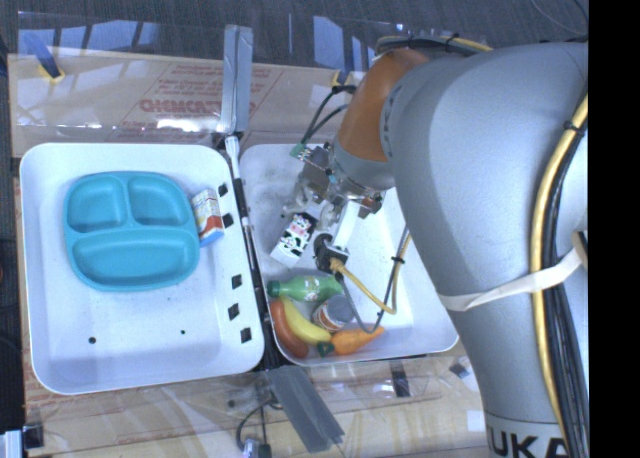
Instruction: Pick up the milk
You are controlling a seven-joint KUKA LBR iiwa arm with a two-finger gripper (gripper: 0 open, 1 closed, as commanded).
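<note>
Near edge, right white bin (pixel 425 331): yellow banana (pixel 290 326), orange carrot (pixel 355 339), green bottle (pixel 305 289) clustered | Mid, right bin: white black-spotted milk carton (pixel 295 236), tilted, touching two-finger gripper (pixel 312 224); finger state cannot be determined | Left white bin (pixel 45 276): blue divided plastic plate (pixel 130 229), small red-and-white carton (pixel 208 216) beside it.

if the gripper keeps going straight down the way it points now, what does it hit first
Most likely the milk carton, lying just under the gripper in the right bin; depth is hard to judge from this slanted view.
</note>
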